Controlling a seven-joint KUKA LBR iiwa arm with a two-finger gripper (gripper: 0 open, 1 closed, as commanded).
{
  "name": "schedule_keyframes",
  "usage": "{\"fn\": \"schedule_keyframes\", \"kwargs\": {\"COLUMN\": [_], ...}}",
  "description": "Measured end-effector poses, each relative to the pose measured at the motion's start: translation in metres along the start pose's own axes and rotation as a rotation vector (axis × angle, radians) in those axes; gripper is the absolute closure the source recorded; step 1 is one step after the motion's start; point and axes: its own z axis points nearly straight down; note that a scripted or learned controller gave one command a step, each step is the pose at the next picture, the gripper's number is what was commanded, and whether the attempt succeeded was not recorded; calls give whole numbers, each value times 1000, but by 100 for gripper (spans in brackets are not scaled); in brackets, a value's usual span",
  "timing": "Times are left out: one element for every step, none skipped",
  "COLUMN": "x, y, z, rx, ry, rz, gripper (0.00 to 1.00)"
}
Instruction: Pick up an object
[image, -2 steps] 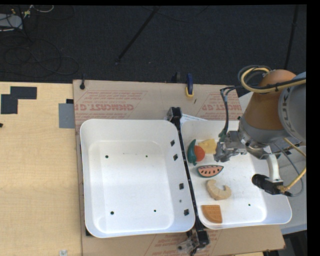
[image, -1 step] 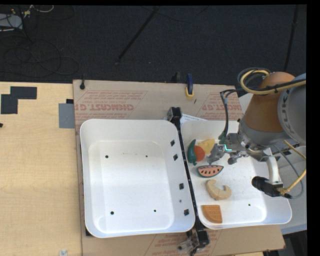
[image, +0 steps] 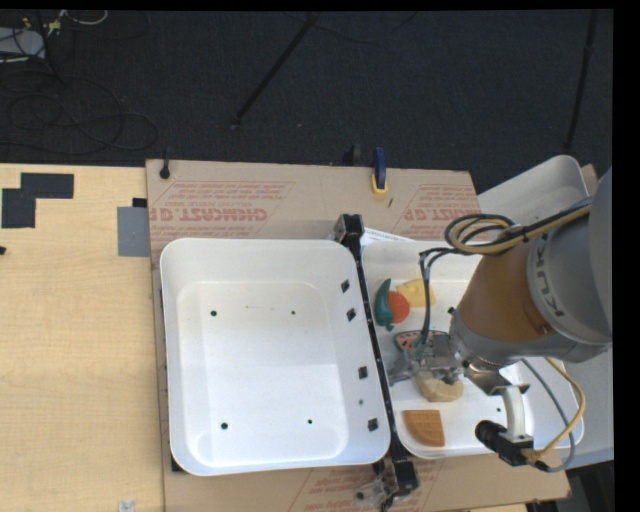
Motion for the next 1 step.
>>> {"fn": "schedule_keyframes", "kwargs": {"x": [-1], "y": [2], "z": [-13], "rx": [2], "ry": [3], "rz": [4], "gripper": [100]}}
